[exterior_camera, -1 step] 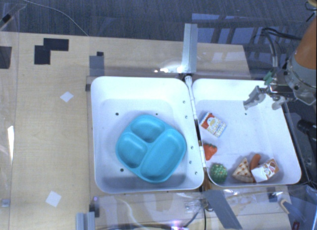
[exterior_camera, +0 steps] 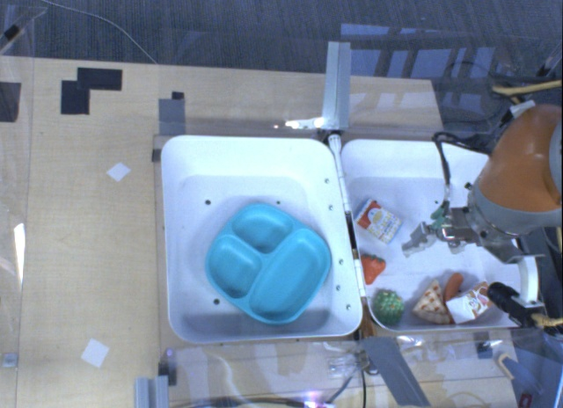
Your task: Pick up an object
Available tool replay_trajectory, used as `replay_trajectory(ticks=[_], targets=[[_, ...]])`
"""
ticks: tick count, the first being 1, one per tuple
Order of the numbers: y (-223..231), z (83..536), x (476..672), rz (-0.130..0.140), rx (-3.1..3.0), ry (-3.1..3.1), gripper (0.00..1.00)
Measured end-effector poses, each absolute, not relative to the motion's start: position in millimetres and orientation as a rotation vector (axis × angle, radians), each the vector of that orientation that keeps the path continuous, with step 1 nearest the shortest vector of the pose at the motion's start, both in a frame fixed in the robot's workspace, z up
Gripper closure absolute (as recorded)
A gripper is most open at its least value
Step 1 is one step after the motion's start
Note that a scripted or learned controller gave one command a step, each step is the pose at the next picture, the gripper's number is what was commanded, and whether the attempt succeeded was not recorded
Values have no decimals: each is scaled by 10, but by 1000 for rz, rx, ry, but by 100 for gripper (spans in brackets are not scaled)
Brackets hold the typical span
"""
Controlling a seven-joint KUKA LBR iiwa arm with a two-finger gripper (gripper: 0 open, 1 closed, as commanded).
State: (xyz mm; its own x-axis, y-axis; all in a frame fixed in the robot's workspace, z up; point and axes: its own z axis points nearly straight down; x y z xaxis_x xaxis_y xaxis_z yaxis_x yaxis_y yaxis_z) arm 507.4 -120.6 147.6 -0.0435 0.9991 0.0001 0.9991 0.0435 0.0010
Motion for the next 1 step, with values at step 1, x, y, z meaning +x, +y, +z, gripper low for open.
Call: replay_trajectory(ticks=[1], targets=[[-1030,1006,4907,2,1916,2461,0]])
